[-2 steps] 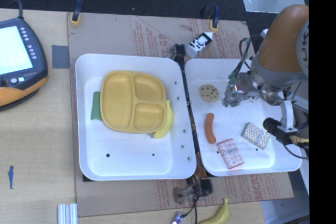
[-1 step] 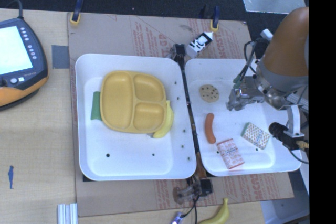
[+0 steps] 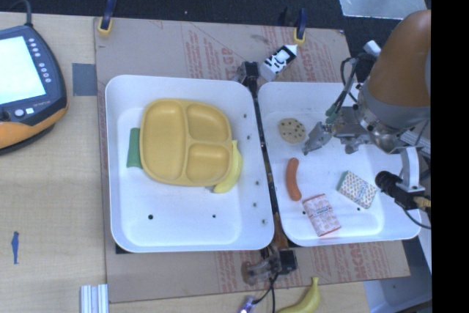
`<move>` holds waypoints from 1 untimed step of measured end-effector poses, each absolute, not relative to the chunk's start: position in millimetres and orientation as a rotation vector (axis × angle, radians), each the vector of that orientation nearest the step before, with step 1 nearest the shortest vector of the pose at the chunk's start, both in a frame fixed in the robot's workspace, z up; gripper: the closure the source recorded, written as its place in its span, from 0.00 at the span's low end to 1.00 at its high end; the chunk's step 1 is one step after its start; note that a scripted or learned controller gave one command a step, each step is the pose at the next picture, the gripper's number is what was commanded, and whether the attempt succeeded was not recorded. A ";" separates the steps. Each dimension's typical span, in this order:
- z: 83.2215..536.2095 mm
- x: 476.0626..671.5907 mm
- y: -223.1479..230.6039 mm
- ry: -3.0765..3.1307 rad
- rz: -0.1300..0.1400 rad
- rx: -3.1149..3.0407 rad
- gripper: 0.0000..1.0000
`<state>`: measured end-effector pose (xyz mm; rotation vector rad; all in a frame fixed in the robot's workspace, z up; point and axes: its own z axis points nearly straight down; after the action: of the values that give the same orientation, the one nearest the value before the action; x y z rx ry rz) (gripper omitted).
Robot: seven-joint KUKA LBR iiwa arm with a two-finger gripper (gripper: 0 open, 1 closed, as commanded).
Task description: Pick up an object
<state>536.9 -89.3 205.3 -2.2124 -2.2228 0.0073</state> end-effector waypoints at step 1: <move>95.8 563.2 -94.8 -2.224 0.008 -2.214 0.00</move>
<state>563.2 -94.8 95.8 -2.2140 -2.2240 0.0076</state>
